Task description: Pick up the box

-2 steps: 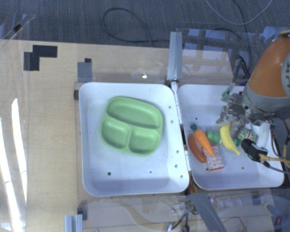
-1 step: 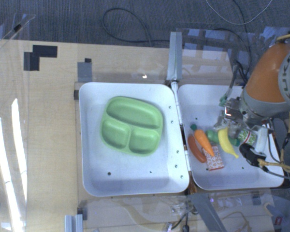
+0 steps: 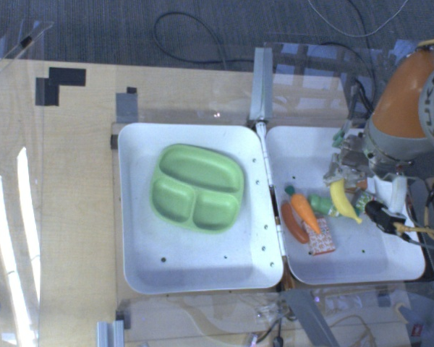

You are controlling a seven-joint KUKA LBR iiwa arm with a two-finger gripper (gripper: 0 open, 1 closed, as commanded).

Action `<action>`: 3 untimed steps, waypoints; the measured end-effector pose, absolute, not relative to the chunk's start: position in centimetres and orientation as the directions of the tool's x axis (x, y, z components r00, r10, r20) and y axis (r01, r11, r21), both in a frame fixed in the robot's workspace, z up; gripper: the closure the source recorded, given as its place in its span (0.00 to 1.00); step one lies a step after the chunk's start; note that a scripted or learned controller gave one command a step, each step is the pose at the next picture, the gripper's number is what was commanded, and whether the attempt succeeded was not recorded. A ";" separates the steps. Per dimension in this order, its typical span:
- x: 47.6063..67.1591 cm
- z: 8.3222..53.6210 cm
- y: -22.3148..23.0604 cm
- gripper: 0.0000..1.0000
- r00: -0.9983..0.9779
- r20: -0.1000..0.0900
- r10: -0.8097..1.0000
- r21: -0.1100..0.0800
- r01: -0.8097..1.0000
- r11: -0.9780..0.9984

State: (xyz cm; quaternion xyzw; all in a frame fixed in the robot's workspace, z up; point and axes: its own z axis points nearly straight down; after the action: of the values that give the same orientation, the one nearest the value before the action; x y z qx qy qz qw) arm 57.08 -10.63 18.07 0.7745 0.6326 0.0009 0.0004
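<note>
Risks, left to right:
- Box point(image 3: 321, 241): lying flat in right bin point(image 3: 390, 266), left of and nearer the camera than gripper point(image 3: 347, 166), well apart from it. Low and flat, so likely hard to pinch; may slide on the smooth floor.
- Carrot point(image 3: 304, 210) resting against box's upper edge, sausage point(image 3: 293, 224) just beyond. Either likely to be caught instead, or nudged onto the box.
- Banana point(image 3: 341, 198) just under gripper, between it and the box. Wrong pick probable on a straight descent.
- Gripper: spread or pressed together, cannot tell.

Counts: left bin point(image 3: 137, 266) 1; green divided plate point(image 3: 197, 187) 1; sausage 1; carrot 1; box 1; small green piece point(image 3: 320, 203) 1; banana 1.
</note>
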 end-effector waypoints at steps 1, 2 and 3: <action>53.6 18.0 -9.2 1.00 0.202 0.000 0.979 0.000 0.979 -0.202; 56.7 18.9 -10.0 1.00 0.126 0.001 0.992 0.002 0.992 -0.126; 56.3 18.3 -7.3 1.00 0.056 0.000 0.998 0.001 0.998 -0.056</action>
State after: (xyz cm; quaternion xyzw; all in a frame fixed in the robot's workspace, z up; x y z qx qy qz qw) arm 56.31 -7.28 18.28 0.7267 0.6870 0.0006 0.0004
